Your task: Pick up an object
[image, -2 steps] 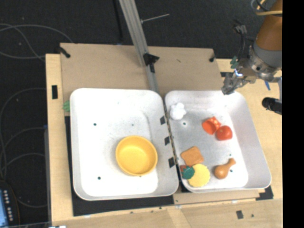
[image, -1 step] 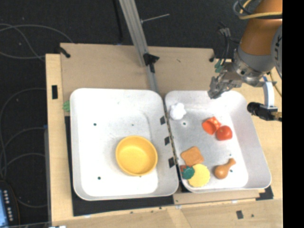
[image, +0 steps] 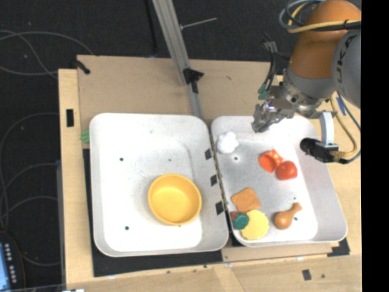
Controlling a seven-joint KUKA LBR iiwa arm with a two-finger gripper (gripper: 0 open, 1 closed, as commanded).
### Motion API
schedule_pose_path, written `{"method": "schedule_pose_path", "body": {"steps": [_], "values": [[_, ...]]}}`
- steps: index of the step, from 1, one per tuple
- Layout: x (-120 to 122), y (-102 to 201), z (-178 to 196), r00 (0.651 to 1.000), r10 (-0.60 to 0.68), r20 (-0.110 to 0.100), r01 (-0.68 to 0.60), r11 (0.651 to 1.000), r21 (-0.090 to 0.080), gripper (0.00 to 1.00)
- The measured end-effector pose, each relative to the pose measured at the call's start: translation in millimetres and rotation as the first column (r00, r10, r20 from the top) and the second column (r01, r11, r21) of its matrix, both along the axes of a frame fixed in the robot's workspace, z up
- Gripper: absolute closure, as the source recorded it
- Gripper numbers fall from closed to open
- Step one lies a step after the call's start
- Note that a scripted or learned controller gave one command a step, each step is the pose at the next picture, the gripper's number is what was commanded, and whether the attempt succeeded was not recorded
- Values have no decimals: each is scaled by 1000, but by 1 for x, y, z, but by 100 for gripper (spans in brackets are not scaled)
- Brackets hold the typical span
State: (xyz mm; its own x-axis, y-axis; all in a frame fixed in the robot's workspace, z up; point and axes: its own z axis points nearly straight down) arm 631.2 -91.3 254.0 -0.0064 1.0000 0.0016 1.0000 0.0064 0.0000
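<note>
My gripper (image: 262, 121) hangs over the far edge of the right bin (image: 322, 215), above bare white floor. Nothing shows between its tips. A white fluffy ball (image: 227, 142) lies to its left near the bin's far left corner. Two red pieces, an orange-red one (image: 270, 160) and a red one (image: 286, 170), lie below the gripper toward the bin's middle. Near the front sit a tan toast-like piece (image: 245, 199), a yellow disc (image: 256, 224) with a green piece (image: 241, 221) beside it, and a brown drumstick-shaped piece (image: 286, 216).
The left bin (image: 121, 145) holds a yellow bowl (image: 174, 199) near its front middle. A grey metal post (image: 175, 41) slants up from between the bins at the back. The bench's cardboard surface (image: 134, 84) surrounds both bins.
</note>
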Motion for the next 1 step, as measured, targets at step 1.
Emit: {"method": "schedule_pose_path", "body": {"steps": [1], "values": [[-3,48,-2,1000,1,0,-1,1000,0,100]]}}
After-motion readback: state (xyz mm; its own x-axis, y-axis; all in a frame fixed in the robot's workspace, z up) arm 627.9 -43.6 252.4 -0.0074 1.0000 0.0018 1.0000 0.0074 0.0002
